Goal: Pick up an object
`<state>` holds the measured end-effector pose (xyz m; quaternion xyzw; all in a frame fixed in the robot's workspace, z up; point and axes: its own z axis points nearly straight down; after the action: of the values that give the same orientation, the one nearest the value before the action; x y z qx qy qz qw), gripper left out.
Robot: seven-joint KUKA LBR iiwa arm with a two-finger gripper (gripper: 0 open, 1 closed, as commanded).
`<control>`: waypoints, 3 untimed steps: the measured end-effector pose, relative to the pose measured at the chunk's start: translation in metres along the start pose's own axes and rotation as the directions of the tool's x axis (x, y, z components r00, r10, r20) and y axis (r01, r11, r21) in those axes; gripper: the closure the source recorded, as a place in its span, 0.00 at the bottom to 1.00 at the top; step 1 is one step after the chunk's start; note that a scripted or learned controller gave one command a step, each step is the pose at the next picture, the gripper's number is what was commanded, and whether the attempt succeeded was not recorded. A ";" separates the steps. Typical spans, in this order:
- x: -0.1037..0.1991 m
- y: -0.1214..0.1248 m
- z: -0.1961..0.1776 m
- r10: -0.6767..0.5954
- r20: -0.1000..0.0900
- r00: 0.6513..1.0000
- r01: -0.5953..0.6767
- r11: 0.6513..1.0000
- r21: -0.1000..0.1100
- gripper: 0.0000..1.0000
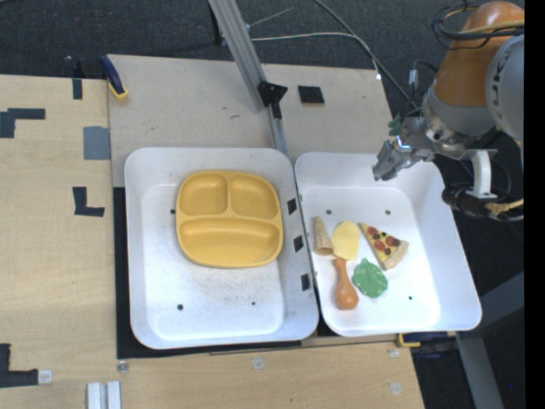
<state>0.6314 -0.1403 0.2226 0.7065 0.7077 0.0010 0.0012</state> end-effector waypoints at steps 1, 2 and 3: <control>0.060 -0.015 0.006 -0.004 -0.002 1.000 0.004 1.000 0.005 1.00; 0.108 -0.042 -0.001 -0.003 -0.001 1.000 0.003 1.000 0.006 1.00; 0.164 -0.069 0.001 -0.005 -0.002 1.000 0.005 1.000 0.007 1.00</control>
<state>0.5624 0.0234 0.2217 0.7048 0.7094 -0.0009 -0.0021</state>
